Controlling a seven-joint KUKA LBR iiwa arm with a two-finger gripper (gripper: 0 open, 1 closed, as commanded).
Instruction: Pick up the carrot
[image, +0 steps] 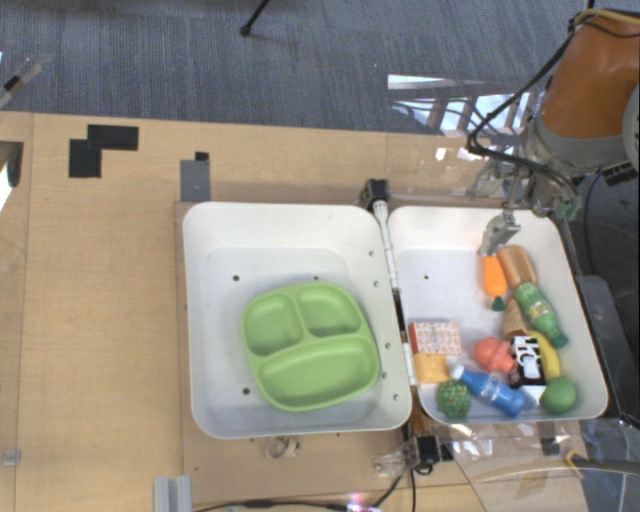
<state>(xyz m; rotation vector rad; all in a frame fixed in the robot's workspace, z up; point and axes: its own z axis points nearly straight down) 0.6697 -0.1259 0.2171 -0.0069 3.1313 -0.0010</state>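
Carrot (493, 277) lying in right bin (430, 262), touching hot-dog bun (518, 266). Gripper (497, 236) poised just above carrot's far end; spread of its tips impossible to tell. Nothing gripped.

Matt green plastic plate (311, 345), smooth white bins (215, 260), seemingly wooden bench (90, 330), glossy carrot (494, 277).

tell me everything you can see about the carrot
The carrot is a small orange toy, plastic-looking and smooth, short and stubby with a rounded shape. It lies flat in the right bin, in its upper part, long axis running roughly up and down in the camera view. A tan, hot-dog-like piece lies right beside it on its right, seemingly touching. The gripper hangs just above the carrot's upper end; whether it touches the carrot cannot be told.
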